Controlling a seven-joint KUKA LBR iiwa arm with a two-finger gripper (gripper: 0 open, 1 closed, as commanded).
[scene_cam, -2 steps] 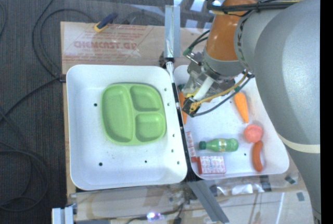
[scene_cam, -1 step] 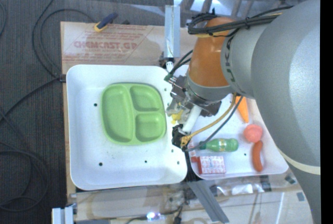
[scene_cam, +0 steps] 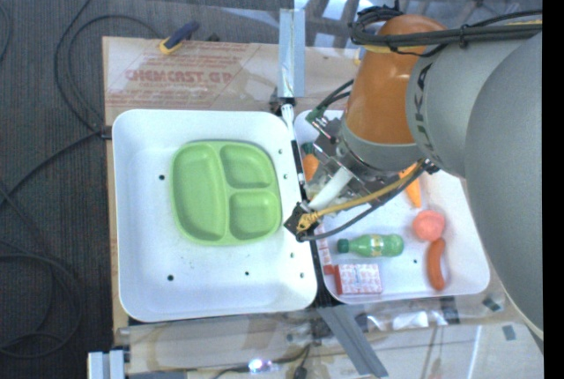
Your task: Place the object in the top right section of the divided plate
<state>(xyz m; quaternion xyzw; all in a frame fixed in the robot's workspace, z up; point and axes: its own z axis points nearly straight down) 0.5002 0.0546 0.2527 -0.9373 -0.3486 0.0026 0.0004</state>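
Nearest to you, in the right-hand shallow white bin (scene_cam: 467, 280), a flat red-and-white printed packet (scene_cam: 357, 278) lies at the near left corner. An orange-red sausage-shaped piece (scene_cam: 436, 265) lies near the bin's near right corner. Just behind the packet you have a small green plastic bottle (scene_cam: 370, 245) on its side, its cap pointing left. A round salmon-pink ball (scene_cam: 429, 225) sits right of the bottle and just behind the sausage piece. Further back, a slim orange carrot-like piece (scene_cam: 413, 190) pokes out from under the arm, and another orange bit (scene_cam: 310, 166) shows by the bin's left wall.

The left-hand shallow white bin (scene_cam: 141, 280) touches the right one along their shared edge. The green divided plate (scene_cam: 225, 190) rests flat near that bin's middle, with one long compartment on the left and two smaller ones on the right. Its top right section (scene_cam: 245, 164) lies well left of all the loose things, which are all in the other bin.

The grey arm with the orange band (scene_cam: 392, 95) reaches over the far half of the right bin. The pincer (scene_cam: 328, 159) hangs near the wall between the bins, mostly hidden under the wrist, so you cannot tell whether it is wide, narrow or holding anything.

Beyond the bins, the bench (scene_cam: 194, 78) shows a pale board with red lettering, and a small blue-and-yellow object (scene_cam: 179, 35) lies at its far edge.
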